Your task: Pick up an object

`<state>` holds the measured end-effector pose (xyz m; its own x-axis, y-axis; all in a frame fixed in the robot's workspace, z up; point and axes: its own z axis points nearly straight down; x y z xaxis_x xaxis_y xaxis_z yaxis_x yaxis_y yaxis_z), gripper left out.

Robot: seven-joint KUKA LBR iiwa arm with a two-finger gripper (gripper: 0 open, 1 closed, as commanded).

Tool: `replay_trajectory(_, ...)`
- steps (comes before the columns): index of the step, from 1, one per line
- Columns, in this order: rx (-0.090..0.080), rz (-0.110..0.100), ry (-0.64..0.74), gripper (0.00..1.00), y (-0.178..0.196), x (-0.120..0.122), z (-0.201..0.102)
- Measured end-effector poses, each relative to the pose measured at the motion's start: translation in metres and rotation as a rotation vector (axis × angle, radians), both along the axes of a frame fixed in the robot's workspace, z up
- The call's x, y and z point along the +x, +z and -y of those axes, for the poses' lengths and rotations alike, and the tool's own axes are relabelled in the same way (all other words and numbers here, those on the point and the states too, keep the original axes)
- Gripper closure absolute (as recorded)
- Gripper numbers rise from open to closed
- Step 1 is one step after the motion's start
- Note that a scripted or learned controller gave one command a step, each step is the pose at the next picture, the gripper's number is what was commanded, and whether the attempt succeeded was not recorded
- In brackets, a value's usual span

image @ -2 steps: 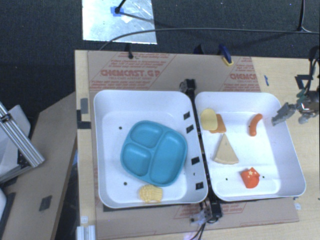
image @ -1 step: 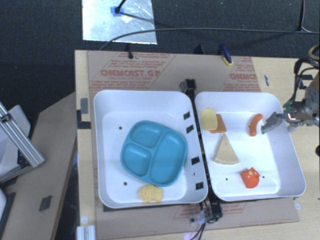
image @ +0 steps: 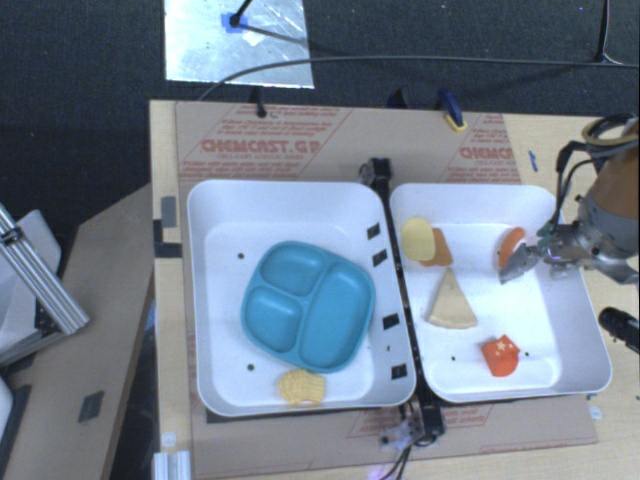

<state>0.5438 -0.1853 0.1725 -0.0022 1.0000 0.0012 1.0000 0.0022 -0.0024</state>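
My gripper (image: pixel 520 262) reaches in from the right and hangs over the right bin (image: pixel 575 368), close to its right wall. A small orange-red piece (image: pixel 510 240) lies just above and left of the gripper tip, partly covered by it; whether they touch is unclear. A cream wedge (image: pixel 452 303) lies in the middle of that bin. A yellow and orange piece (image: pixel 424 241) sits at its upper left. A red-orange piece (image: pixel 500 355) rests near the front.
The left bin (image: pixel 215 268) holds a blue sectioned plate (image: pixel 306 306) and a yellow corn-like piece (image: pixel 301 386) at its front. A black divider with clips (image: pixel 393 288) runs between the bins. The arm's grey wrist (image: pixel 610 218) stands over the right bin's edge.
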Motion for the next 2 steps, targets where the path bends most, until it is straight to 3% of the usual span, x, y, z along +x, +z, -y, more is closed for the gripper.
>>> replay_trajectory(1,-0.001,0.001,-0.001,0.00,-0.047,0.004,0.008)
replay_trajectory(2,-0.003,0.006,0.000,1.00,-0.033,0.006,0.008)
